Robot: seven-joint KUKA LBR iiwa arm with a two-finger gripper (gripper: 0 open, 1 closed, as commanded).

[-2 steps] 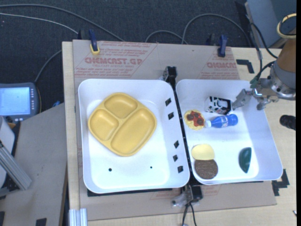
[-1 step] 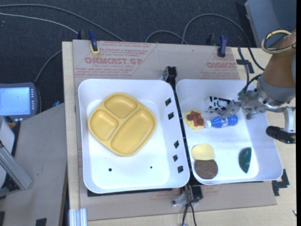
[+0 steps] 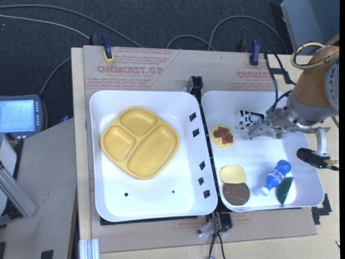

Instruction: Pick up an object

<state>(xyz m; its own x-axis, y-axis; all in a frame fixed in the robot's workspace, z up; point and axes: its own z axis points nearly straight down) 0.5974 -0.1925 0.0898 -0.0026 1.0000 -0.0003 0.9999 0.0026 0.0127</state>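
**Gripper low over the right bin beside a black-and-white toy**

The arm (image 3: pixel 315 88) comes in from the right, its orange band above the grey wrist, and the gripper (image 3: pixel 257 129) sits low over the upper part of the right bin (image 3: pixel 302 169). Whether the gripper is apart or together cannot be told from this angle; its tips blur into the white floor of the bin.

Just beside the gripper, at its upper left, lies a small black-and-white object (image 3: pixel 247 119), patched like a toy cow; it may be touching the gripper, but nothing shows it held. Left of it, near the bin's left wall, is a small round pizza-like toy (image 3: pixel 223 136), tan with red and dark spots. Lower down lie a pale yellow disc (image 3: pixel 232 173) and, touching it from below, a dark brown disc (image 3: pixel 236 193). To the right of these a blue bottle (image 3: pixel 277 176) with a white band lies tilted, and a dark green piece (image 3: pixel 284 190) rests just beside its lower end.

The left bin (image 3: pixel 108 193) holds a yellow divided plate (image 3: pixel 141 141) with three compartments, set in its upper middle. Both bins rest on a brown tabletop (image 3: pixel 135 69) printed with red lettering.
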